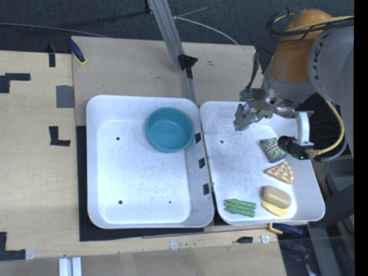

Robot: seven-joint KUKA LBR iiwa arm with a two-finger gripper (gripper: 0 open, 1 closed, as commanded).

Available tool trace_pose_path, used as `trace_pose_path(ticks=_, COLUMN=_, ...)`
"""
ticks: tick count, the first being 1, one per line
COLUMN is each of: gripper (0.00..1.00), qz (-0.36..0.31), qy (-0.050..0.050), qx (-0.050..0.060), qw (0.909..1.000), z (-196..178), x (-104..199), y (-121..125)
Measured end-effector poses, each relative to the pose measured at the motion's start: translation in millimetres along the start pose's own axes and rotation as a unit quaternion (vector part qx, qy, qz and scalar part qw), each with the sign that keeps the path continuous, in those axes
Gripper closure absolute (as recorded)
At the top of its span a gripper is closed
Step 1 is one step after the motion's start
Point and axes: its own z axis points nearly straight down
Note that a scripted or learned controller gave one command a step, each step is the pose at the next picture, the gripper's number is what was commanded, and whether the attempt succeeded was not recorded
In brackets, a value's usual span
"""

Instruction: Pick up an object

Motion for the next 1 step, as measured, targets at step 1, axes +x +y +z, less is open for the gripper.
trace_pose_path(ticks=1, gripper=1.00, qz=0.000, qy=0.000, qx=0.001, qw=1.0000, z=5.2, x=51.9, y=2.5)
